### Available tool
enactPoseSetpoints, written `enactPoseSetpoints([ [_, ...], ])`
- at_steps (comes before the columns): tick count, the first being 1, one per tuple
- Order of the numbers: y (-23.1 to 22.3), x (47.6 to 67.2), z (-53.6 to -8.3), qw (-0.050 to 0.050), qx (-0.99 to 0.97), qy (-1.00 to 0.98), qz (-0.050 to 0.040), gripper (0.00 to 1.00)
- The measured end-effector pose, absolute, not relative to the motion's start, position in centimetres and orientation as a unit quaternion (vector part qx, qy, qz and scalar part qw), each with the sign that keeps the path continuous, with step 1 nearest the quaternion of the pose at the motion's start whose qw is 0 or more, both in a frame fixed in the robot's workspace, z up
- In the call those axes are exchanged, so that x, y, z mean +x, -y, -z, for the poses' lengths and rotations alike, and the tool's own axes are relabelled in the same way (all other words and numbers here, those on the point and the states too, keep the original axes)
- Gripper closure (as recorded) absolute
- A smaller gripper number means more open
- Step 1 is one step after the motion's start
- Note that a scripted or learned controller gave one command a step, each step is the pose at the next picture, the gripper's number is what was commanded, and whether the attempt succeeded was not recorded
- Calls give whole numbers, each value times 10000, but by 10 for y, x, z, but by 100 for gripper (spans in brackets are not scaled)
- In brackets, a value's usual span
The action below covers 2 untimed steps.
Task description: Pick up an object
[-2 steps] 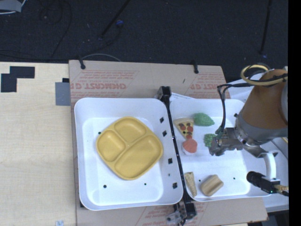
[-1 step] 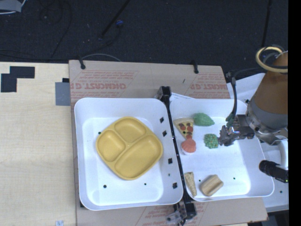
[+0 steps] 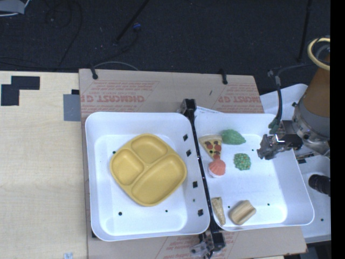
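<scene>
Right bin [image 3: 291, 198], centre-right of the frame, holds six small objects. A pizza slice [image 3: 211, 143] lies near the bin's upper left, beside the central divider; a red-and-white piece [image 3: 217, 167] sits just below it. A dark green leafy piece [image 3: 232, 137] lies to the right of the pizza slice, and a round green piece [image 3: 242, 161] lies below that, near the bin's middle. At the lower left of this bin, a pale wedge [image 3: 218, 210] rests against the divider, with a tan bread roll [image 3: 242, 212] just beside it on the right.

The hand [image 3: 268, 149] hangs over the upper right part of this bin, to the right of the round green piece and apart from it. No object lies between its fingers; whether they are spread or closed cannot be told at this slant.

The arm [image 3: 318, 99], grey with an orange band, enters from the right edge.

Left bin [image 3: 99, 198], centre of the frame, holds a yellow three-compartment plate [image 3: 148, 169], set at an angle. Both bins stand on a cardboard sheet [image 3: 161, 93] on the pale wooden desk [image 3: 38, 171].
</scene>
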<state>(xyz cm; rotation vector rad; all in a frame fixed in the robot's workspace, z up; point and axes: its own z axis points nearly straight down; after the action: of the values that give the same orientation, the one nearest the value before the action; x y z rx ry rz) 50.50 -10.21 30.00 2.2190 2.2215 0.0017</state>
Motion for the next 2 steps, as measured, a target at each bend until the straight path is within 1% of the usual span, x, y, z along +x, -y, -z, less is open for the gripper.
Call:
enactPoseSetpoints([
  [1, 63, 515, -287, -22, 7060, -7082, 12, 100],
  [2, 13, 530, -266, -29, 7055, -7087, 16, 100],
])
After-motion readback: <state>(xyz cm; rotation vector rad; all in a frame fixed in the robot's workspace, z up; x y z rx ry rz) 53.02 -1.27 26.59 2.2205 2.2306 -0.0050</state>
